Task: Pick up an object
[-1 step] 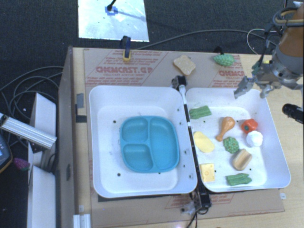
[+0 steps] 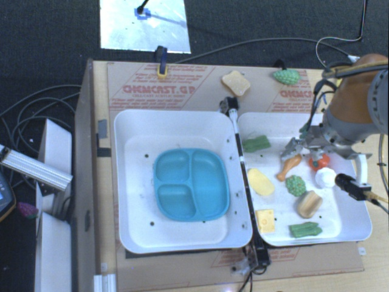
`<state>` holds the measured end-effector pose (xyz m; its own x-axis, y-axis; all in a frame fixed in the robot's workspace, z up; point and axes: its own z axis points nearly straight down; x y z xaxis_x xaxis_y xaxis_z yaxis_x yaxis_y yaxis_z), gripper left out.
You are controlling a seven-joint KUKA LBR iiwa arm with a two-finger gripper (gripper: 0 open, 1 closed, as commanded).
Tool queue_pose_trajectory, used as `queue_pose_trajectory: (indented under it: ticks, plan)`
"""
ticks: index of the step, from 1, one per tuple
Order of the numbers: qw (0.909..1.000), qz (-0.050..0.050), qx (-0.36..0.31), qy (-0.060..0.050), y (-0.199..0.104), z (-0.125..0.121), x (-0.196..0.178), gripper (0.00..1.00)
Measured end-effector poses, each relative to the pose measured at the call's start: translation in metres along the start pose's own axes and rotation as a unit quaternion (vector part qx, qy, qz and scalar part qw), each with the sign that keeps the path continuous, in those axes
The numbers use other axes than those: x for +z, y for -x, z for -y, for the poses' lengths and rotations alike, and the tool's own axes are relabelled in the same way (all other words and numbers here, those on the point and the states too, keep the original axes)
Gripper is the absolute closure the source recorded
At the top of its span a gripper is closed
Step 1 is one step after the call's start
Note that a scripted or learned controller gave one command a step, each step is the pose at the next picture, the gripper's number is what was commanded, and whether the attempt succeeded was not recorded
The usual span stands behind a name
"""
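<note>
Two white bins (image 2: pixel 182 123) — one blue tray (image 2: pixel 191 184)

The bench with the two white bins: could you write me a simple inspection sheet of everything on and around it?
Surface: cardboard-topped bench bearing two white bins.
Job's things: right bin holds toy foods, among them a carrot, cheese and a bread roll.
Clutter: blue divided plate in left bin; toast slice and green piece behind the bins.
Grippers: gripper low over the carrot.
Cables: loose wires on the floor, left.
Surroundings: dark carpet, shiny sheet.
</note>
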<state>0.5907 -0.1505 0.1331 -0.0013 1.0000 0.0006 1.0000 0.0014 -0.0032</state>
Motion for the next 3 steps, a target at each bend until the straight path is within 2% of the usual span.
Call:
queue_pose_trajectory:
  ticks: [1, 2, 3]
  plan:
    - [1.0, 0.0, -0.001, 0.001, -0.025, -0.006, 0.049, 0.0]
    - [1.0, 0.001, -0.002, 0.003, -0.024, -0.007, 0.038, 1.0]
    - [1.0, 0.0, -0.001, 0.004, -0.057, 0.051, -0.068, 1.0]
